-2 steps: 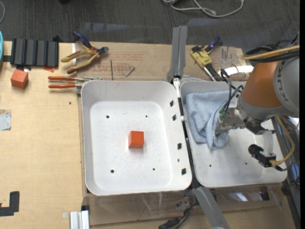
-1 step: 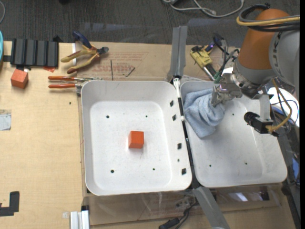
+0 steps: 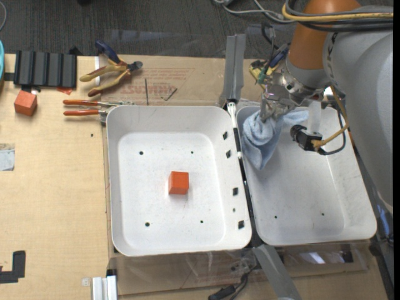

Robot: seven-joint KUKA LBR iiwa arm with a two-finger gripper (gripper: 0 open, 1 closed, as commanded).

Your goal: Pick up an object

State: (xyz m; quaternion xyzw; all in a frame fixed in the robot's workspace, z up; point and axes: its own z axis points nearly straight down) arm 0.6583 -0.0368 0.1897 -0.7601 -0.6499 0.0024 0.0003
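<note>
Grey arm with orange band point(image 3: 322, 17) enters from upper right of frame. Fingers point(image 3: 272, 112) at upper left corner of right white bin point(image 3: 325, 224), clenched on crumpled pale blue cloth point(image 3: 259, 141); cloth bunched between fingers, hanging down against bin's left wall. Small orange cube point(image 3: 179, 183) at centre of left white bin point(image 3: 125, 230), well apart from fingers. Two pliers with orange handles point(image 3: 106, 74) on table point(image 3: 50, 199), upper left.

Grey arm point(image 3: 369, 49), orange band, yellow cables
</note>
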